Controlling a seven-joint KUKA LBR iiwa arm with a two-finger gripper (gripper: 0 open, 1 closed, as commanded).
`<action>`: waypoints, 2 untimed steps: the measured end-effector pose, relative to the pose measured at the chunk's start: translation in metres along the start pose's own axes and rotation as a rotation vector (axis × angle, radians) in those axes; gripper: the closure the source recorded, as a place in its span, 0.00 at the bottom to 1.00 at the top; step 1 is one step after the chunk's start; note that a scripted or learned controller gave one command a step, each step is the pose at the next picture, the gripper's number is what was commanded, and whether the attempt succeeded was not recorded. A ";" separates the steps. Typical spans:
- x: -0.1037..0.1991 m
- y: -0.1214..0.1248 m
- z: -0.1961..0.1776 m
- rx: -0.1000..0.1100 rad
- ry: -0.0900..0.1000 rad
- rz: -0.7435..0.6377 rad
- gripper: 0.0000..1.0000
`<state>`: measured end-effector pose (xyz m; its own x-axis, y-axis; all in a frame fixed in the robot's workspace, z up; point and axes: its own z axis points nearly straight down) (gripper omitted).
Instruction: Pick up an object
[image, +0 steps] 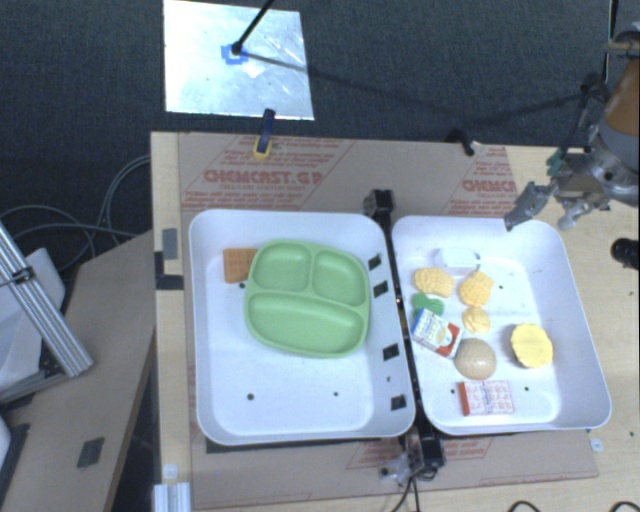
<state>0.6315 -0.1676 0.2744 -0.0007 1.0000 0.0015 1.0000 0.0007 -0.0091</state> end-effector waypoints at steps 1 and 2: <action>0.000 0.002 -0.007 -0.011 -0.002 -0.002 0.00; 0.001 0.005 0.055 -0.008 -0.001 -0.001 0.00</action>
<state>0.6363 -0.1666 0.2195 -0.0016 1.0000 0.0003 1.0000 0.0016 -0.0011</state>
